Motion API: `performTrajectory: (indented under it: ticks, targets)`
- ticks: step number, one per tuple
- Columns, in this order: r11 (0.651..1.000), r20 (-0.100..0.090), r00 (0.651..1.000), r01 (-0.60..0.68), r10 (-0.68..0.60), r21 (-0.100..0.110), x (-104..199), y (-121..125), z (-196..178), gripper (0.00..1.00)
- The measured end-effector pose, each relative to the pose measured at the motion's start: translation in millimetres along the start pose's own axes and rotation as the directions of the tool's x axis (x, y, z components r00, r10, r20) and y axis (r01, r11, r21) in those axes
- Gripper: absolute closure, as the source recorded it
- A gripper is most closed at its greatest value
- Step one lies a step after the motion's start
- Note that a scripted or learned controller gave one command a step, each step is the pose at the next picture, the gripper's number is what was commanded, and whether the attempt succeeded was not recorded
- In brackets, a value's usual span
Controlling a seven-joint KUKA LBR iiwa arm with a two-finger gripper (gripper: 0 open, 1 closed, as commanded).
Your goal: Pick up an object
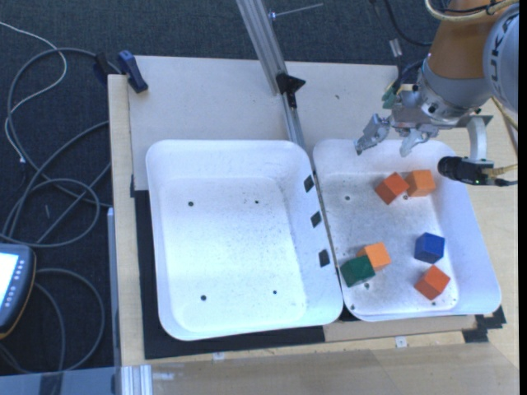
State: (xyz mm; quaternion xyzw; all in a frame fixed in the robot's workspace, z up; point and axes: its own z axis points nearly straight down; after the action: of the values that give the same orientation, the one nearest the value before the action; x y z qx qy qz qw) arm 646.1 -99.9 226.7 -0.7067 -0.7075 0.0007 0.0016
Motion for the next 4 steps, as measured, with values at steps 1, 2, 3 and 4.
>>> performTrajectory:
  ticks: [1,2,3,4]
  targets:
    - [1.000,-0.002,1.000,0.006,-0.006,0.002,67.8,2.6,26.1,0.00]
    - [1.000,0.002,1.000,-0.006,0.006,-0.006,22.6,-61.1,-49.4,0.00]
    - [1.000,-0.001,1.000,0.001,-0.001,0.001,54.1,-91.8,-38.5,0.00]
    - [1.000,0.006,1.000,-0.008,0.009,-0.008,-42.3,-105.2,-77.3,0.00]
